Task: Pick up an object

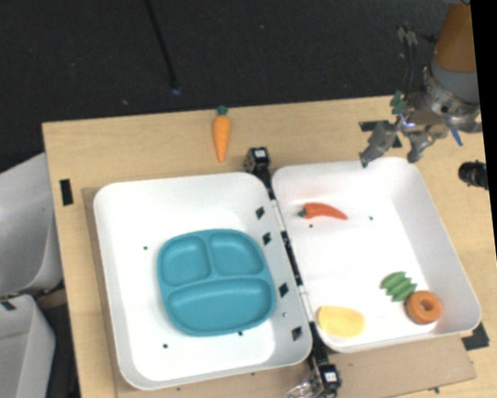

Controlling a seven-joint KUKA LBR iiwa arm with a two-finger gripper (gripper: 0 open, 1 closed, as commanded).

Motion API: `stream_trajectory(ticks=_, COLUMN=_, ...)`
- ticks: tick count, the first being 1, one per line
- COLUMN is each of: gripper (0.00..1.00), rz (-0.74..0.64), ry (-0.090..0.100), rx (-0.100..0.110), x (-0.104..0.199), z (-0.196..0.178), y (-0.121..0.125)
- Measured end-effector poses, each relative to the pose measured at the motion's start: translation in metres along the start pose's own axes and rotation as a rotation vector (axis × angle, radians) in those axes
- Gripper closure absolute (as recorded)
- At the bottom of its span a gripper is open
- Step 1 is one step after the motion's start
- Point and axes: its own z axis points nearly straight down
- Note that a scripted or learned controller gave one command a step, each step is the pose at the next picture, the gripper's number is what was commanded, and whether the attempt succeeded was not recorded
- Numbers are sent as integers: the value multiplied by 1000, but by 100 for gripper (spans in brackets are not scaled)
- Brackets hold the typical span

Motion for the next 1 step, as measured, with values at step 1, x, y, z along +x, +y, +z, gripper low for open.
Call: stream_trajectory(ticks=1, gripper=0, rz=1, ry=-1, rx=6, x=-7, z=60, y=4)
